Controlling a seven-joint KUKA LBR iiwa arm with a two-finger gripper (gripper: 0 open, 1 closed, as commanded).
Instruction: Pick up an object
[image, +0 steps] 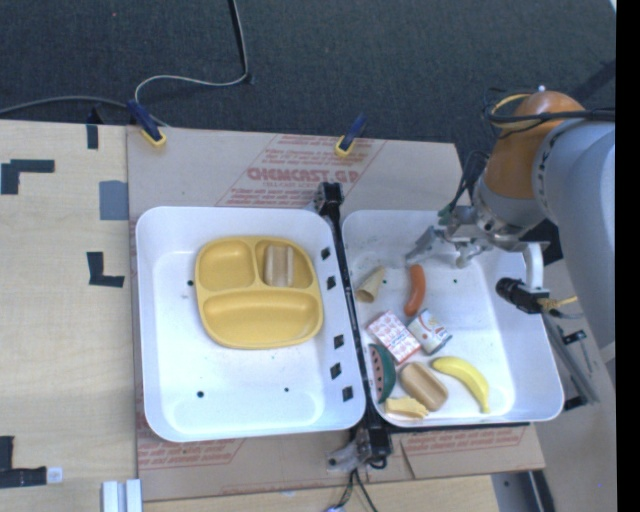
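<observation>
Gripper is hovering in right bin, fingers spread, nothing between them, just above one red sausage. One banana is lying nearby. Left bin is holding one yellow tray.

Quick count of what's on the bench: two white bins, left bin and right bin. Left one has one yellow divided plate with one bread-like piece in its far right compartment. Right one has one hot dog sausage, one ice cream cone, one banana, one hot dog bun, one watermelon slice, one small patterned box, one little carton, one pale yellow wedge. Two yellow clamps on the far cardboard edge.
</observation>
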